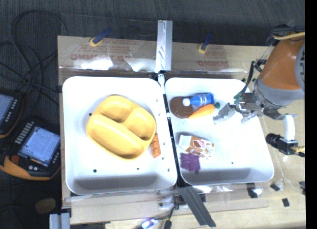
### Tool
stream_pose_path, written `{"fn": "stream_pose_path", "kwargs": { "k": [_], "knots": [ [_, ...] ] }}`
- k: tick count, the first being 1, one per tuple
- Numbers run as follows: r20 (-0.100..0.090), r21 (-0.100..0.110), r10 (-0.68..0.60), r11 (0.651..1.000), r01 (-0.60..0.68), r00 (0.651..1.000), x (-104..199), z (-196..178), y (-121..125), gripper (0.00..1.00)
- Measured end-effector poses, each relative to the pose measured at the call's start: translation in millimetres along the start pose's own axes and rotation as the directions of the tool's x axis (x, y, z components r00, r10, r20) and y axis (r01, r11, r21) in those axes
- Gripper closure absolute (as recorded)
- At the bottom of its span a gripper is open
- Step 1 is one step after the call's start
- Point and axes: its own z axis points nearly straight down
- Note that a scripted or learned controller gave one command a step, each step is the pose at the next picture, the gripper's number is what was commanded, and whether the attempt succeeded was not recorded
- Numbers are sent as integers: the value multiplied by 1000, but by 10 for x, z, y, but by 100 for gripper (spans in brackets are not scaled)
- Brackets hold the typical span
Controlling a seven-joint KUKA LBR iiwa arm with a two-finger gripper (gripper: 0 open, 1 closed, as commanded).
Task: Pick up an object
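The right bin (257,154) holds a blue bottle with a white cap (200,99), a brown disc (178,108), an orange carrot-shaped piece (203,111), a white patterned packet (197,146) and a purple piece (189,162). My gripper (233,116) hangs over the right bin's upper right part, just right of the carrot piece's tip. Its fingers stand open with nothing between them. The left bin (79,168) contains a large yellow rounded object (120,125) and a small orange strip (155,146) by its right wall.
The orange-banded arm (282,69) comes in over the right bin's right rim. A black part (280,143) sticks out beside that rim. Handheld pendants (29,146) and cables lie left of the bench.
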Motion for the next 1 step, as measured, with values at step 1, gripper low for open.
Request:
{"fn": "stream_pose_path", "kwargs": {
  "k": [1],
  "knots": [
    [4,-19,-113,993,113,994,200,917,723,0]
  ]
}}
